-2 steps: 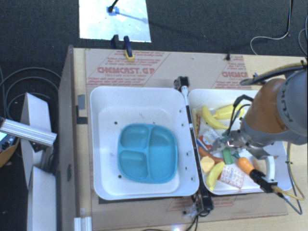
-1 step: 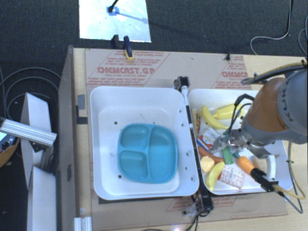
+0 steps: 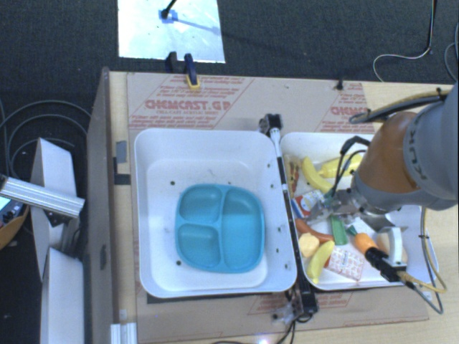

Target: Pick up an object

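The right bin [image 3: 416,217] holds several small toy foods. Among them are a yellow banana [image 3: 313,173], a red sausage-like piece [image 3: 313,228], a green block [image 3: 338,231], an orange carrot [image 3: 363,241], a pale round fruit [image 3: 308,245] and a white box with red print [image 3: 346,263]. My gripper [image 3: 331,205] is low over the middle of this pile, just above the green block and beside the red piece. The grey wrist and its orange band [image 3: 384,156] cover the bin's right half.
The left bin [image 3: 161,156] holds a blue divided plate [image 3: 219,228]. A black clamp bar [image 3: 283,192] runs between the two bins. Cables lie at the bench's front right corner [image 3: 423,282].
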### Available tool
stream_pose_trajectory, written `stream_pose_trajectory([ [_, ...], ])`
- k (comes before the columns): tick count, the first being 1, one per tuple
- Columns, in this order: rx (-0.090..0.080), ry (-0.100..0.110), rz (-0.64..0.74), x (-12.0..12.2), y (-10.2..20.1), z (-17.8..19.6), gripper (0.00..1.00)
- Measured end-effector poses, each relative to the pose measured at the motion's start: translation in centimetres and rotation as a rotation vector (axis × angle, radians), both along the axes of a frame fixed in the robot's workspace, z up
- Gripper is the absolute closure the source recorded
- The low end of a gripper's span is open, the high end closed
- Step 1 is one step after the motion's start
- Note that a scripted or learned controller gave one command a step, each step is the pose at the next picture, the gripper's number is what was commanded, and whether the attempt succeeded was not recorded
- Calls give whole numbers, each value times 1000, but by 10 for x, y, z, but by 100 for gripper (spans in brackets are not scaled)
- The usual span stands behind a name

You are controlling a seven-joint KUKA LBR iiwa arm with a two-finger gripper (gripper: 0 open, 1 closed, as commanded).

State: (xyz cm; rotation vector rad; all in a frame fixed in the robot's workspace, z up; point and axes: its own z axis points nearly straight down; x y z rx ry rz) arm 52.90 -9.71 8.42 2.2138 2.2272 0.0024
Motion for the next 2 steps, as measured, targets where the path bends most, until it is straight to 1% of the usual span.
stream_pose_trajectory([
  [1,1,-1,-2,0,-1,11,100],
  [2,0,-13,7,75,68,106,100],
])
